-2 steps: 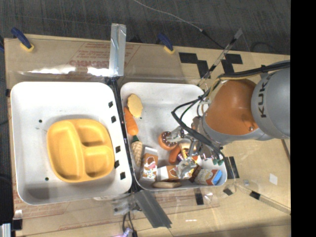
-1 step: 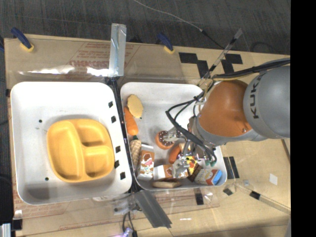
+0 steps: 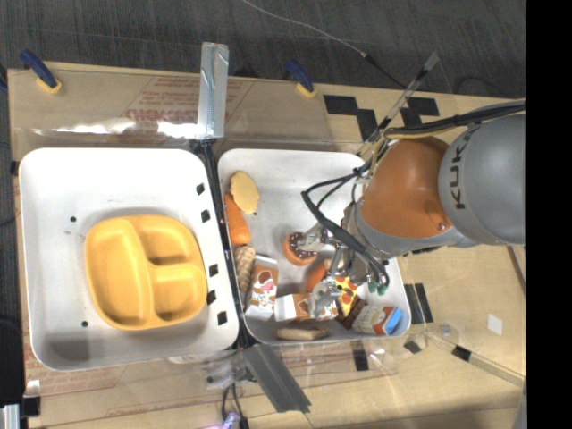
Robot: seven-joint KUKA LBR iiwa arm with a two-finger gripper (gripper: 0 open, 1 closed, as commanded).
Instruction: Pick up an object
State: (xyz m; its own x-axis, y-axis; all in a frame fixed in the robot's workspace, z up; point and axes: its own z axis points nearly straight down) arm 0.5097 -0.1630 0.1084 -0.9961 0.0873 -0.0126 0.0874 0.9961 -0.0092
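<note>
Grey arm's end effector [image 3: 338, 280] sits low in right white plastic bin [image 3: 295, 164], over small toy foods [image 3: 308, 307] w/ orange carrot [image 3: 238, 224] nearby; grip can't tell. Yellow split plate [image 3: 145, 269] in left bin.

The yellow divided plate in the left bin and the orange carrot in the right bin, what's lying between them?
In the camera view, the two bins' adjoining white walls lie between the yellow plate and the carrot; no loose item sits there.
</note>
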